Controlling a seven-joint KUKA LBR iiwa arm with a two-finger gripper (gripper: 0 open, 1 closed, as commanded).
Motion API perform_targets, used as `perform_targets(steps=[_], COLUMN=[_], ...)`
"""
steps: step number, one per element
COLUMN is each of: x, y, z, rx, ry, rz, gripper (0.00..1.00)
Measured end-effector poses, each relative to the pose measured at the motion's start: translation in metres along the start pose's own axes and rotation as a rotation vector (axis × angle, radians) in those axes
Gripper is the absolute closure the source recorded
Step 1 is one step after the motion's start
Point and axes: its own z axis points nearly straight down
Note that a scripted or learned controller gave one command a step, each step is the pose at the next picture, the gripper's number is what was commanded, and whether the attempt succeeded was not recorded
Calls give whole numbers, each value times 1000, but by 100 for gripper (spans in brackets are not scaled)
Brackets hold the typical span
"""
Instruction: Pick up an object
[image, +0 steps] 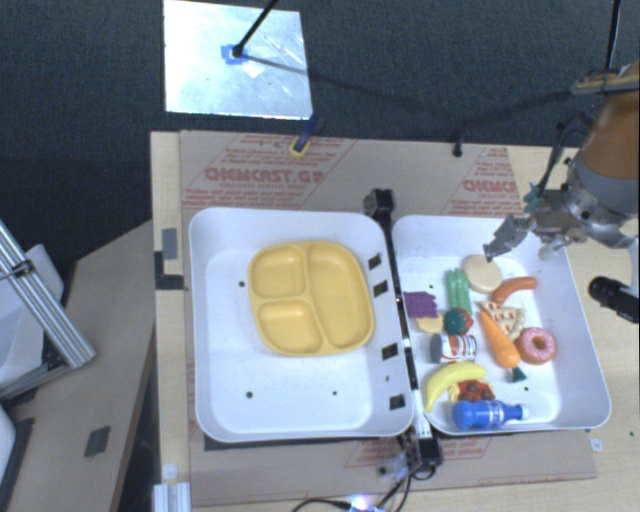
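**Your tool is over the toy food bin**

Your tool (522, 232) hangs over the far edge of the right bin (580, 330). Its two fingers look spread apart, and nothing is between them. It is open and ready.

Just below the tool lies a pale round toy (483, 273), maybe a cookie or a bun. It is the closest thing to grab. It looks light and hard, and a bit smooth, so it may slip. I think you should pinch it across its round sides.

Next to it is a toy sausage (513, 288). It is long and thin, so squeeze it across the middle. A green toy veggie (458, 290) stands beside the round toy.

Farther out you see an orange carrot (498, 338), a pink donut (538, 345), and a small round green and red toy (457, 322). There is also a little can (457, 347), a purple toy (419, 302), a yellow banana (452, 381) and a blue bottle (488, 413). They lie close together, and some touch. Your fingers may bump a neighbor when you go down. All these toys look like light plastic, and I do not think they break easily.

The left bin (220, 400) holds a yellow tray (308, 298) with three parts. Nothing is in those parts.

Both bins sit side by side on the tabletop (120, 290).
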Motion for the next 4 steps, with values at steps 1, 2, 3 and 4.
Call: perform_targets(steps=[1, 2, 3, 4], x=[7, 14, 18, 19], y=[2, -6, -12, -11], z=[44, 100, 144, 171], rx=[3, 4, 4, -1], ry=[1, 1, 1, 1], rz=[1, 2, 2, 2], gripper=[0, 0, 0, 0])
